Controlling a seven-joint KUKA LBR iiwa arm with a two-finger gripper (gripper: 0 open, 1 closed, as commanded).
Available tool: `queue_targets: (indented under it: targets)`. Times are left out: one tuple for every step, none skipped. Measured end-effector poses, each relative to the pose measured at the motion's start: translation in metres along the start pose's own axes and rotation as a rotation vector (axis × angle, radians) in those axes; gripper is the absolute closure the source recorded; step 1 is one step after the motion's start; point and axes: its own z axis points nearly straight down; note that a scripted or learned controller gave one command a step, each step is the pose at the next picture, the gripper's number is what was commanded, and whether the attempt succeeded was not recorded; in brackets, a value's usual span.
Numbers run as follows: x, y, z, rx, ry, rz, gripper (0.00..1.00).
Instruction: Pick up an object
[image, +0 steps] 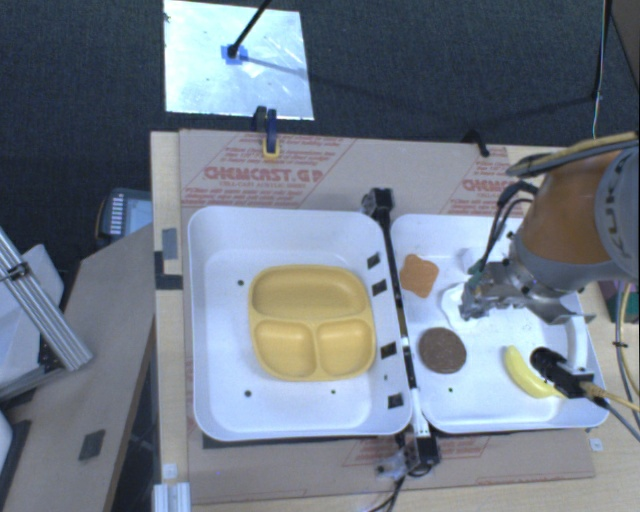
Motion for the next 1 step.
queue_targets:
  targets:
    - [-0.0073, 0.0025, -0.0468, -0.002, -0.001, 0.001, 1.00]
